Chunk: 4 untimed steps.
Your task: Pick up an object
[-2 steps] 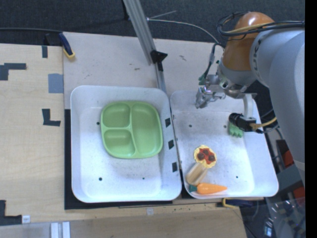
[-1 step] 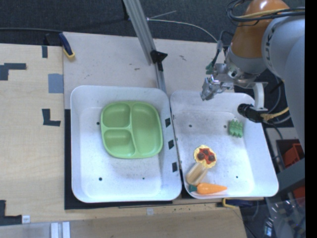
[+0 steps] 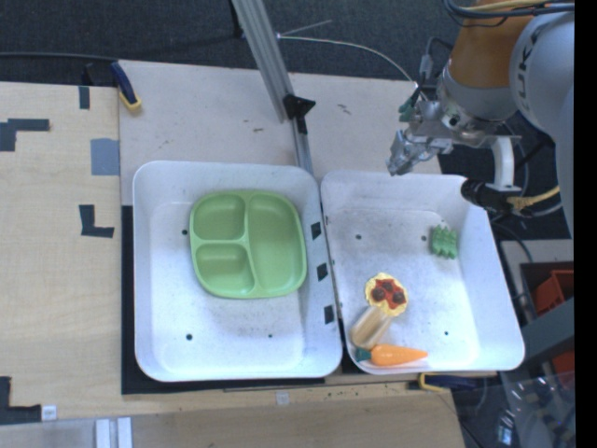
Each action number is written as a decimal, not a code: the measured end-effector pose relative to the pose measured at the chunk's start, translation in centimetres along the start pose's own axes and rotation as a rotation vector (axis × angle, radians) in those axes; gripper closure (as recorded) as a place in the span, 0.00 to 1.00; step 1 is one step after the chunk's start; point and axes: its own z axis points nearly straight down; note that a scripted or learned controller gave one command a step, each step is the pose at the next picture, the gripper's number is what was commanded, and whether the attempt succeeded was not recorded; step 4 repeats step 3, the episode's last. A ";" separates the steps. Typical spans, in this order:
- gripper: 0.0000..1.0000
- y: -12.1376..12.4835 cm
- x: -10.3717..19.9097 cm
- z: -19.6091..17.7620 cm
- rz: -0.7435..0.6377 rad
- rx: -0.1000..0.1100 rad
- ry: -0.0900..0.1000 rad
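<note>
Nearest the front edge of the worktop (image 3: 56,278), in the front corner of the right bin (image 3: 485,278), a small orange carrot (image 3: 399,354) lies on its side, its tip toward the bin's right wall. Touching it from behind is a tan hot-dog bun (image 3: 369,326), tilted up against the bin's left wall, and just beyond that rests a little round pizza toy (image 3: 386,293) with a dark red topping on a yellow base, touching the bun's upper end. Further back, near the right wall of the same bin, a small green leafy piece (image 3: 443,242) sits alone, well apart from the other three. In the left bin (image 3: 154,278), a pale green divided plate (image 3: 248,244) with three compartments lies flat toward the bin's back right part. At the far end, the hand (image 3: 403,160) hangs above the back rim of the right bin, near its left corner, with nothing between its fingers; I cannot tell how wide they stand. Above it the grey arm (image 3: 550,54) with its orange band reaches in from the right.
</note>
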 end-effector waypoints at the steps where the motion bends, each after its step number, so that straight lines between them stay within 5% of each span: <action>1: 1.00 -0.8 4.8 1.4 -0.003 0.007 0.001; 3: 1.00 -3.3 15.2 1.3 -0.004 0.007 0.002; 4: 1.00 -3.3 15.2 1.3 -0.004 0.007 0.002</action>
